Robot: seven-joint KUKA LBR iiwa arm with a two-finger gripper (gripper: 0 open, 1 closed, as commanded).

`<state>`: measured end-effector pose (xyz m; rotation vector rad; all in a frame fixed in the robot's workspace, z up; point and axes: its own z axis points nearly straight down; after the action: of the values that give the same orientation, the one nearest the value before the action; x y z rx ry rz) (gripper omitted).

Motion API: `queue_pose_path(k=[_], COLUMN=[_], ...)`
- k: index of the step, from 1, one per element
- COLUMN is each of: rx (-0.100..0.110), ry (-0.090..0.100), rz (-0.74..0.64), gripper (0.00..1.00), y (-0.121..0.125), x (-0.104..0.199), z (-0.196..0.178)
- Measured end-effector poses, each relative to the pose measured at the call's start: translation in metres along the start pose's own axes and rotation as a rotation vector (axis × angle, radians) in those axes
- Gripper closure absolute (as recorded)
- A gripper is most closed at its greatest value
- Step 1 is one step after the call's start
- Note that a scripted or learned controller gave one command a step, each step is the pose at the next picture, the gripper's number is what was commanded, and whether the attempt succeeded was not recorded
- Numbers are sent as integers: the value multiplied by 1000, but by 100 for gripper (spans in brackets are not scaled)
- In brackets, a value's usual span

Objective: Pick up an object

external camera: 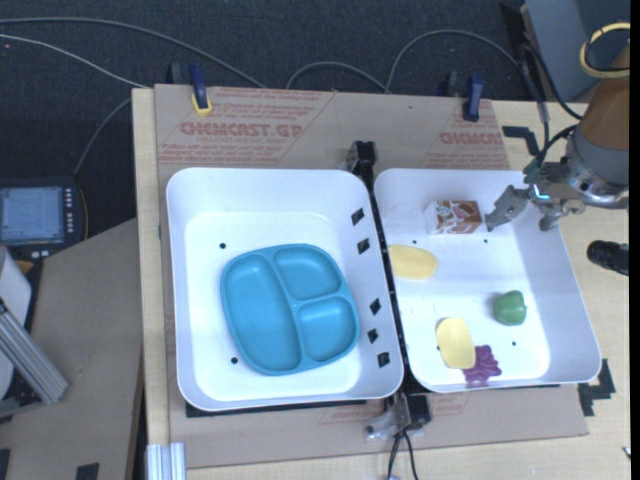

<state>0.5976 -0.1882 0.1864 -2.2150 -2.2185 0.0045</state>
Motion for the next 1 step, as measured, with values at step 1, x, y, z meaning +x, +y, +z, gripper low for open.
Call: queue_pose_path(k=[1], rx=[0], ry=[0], rz=[0], gripper=[0], y=[4], x=[9], z=[50])
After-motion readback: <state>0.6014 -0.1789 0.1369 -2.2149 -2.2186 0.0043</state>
